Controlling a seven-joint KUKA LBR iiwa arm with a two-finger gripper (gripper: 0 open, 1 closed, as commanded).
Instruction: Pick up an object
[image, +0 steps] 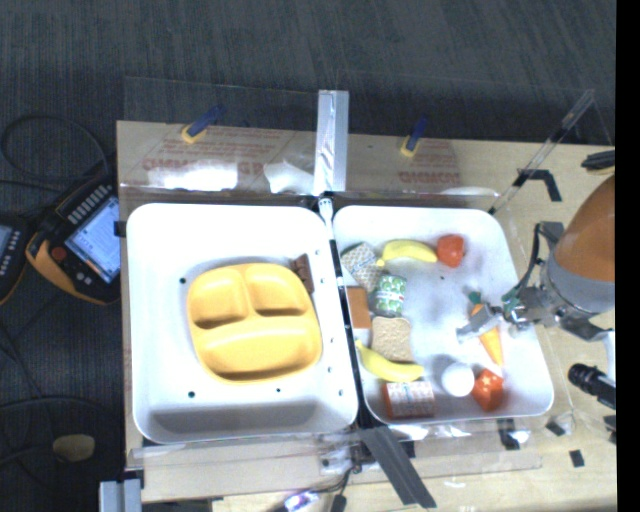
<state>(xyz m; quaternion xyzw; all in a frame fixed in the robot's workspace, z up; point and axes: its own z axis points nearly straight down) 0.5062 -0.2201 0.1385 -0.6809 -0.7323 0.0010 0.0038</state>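
The fingers (478, 322) were low in the right bin (520, 262), near its right wall, right by a carrot (491, 345); can't tell if they were apart or together, or if anything sat btwn them. Just below lay a tomato (488, 388) and a white ball (457, 380). Further left: bread slice (393, 338), two bananas (406, 251), a green can (389, 294). The left bin (160, 300) held a yellow tray (254, 320). The arm (590, 250) came in from the right over the desk (480, 165).
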